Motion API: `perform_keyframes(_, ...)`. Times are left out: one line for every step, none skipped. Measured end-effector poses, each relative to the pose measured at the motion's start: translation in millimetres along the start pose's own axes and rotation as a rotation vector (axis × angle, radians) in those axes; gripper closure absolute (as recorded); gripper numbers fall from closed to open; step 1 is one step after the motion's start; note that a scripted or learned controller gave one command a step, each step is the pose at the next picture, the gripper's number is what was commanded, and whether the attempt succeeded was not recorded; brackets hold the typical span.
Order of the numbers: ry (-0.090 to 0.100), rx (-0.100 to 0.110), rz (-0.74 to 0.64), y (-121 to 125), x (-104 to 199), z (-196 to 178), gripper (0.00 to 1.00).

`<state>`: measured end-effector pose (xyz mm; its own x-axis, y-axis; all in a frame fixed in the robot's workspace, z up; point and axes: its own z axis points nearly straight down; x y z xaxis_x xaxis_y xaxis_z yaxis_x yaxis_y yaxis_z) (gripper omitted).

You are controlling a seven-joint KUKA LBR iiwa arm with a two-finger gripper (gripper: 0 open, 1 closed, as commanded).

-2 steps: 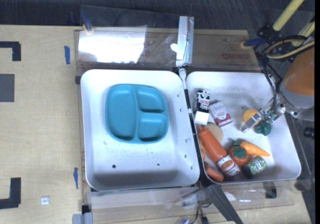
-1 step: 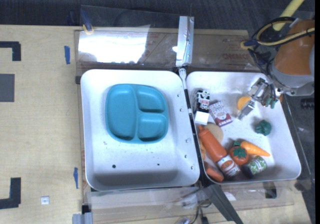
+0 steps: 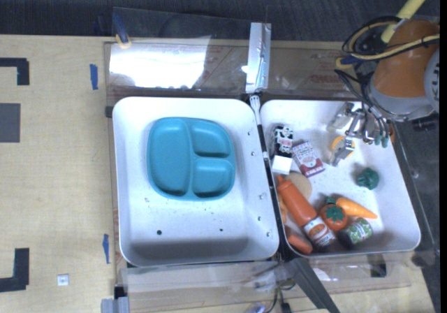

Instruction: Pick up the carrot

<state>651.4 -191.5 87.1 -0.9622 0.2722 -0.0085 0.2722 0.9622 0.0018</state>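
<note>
Step in hand, as judged: approach. The gripper [image 3: 347,135] hangs over the right bin [image 3: 408,193] near its far edge; jaw state cannot be told. The carrot [image 3: 357,208] lies near the front, touching a tomato [image 3: 334,215]. Next move: travel forward, then descend. Count: 2 bins, 1 carrot, 1 blue tray [image 3: 190,158].

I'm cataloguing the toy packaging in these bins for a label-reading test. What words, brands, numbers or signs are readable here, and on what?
No text can be read as it stands.
Black-and-white carton: cow-like pattern, lettering too small.
Red-and-white packet: print blurred.
Bottle: label near its cap illegible.
Green can: label blurred.
Carrot, blue tray: no markings seen.
</note>
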Motion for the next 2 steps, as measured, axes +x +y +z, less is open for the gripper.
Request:
perform_keyframes(-0.013, -0.003, 0.004, 0, -3, -14, 1.00)
perform_keyframes(-0.013, 0.003, -0.106, -31, -15, -154, 1.00)
